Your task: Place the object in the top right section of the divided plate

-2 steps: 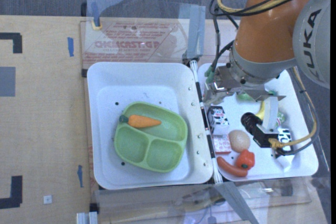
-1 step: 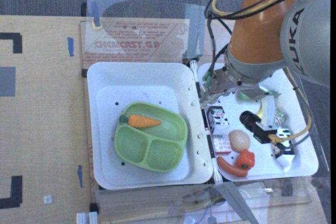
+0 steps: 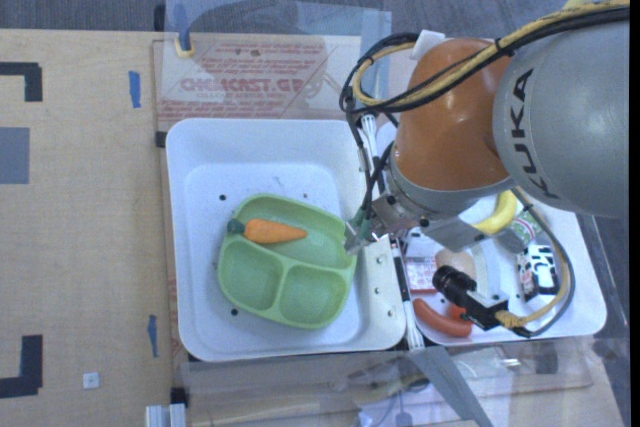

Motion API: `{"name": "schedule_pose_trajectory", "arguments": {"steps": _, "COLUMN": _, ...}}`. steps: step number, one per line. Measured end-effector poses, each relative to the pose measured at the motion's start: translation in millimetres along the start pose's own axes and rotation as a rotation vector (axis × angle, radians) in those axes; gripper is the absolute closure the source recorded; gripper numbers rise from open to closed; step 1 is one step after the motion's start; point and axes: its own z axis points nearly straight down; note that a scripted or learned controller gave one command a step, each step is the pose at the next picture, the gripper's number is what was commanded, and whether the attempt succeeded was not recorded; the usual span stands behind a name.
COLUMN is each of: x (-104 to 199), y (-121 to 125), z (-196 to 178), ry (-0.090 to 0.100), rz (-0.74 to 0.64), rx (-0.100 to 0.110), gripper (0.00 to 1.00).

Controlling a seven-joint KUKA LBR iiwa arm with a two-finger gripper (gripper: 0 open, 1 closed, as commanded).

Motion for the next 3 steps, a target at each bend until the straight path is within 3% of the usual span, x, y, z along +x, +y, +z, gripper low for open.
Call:
{"name": "schedule_pose_trajectory", "arguments": {"steps": 1, "x": -0.1, "y": 0.9, "z": -9.8, "ry": 0.000, "rz": 0.002, "rx": -0.002, "gripper": 1.00}}
{"name": "schedule_pose_trajectory", "arguments": {"steps": 2, "x": 2.9, "y": 58.3, "z": -44.1, "ry": -0.002, "rz": -0.024, "rx": -0.005, "gripper": 1.00}}
{"name": "schedule_pose_trajectory", "arguments": {"steps": 3, "x": 86.5, "y": 50.9, "z": 11.9, "ry": -0.001, "rz": 0.011, "rx": -0.001, "gripper": 1.00}}
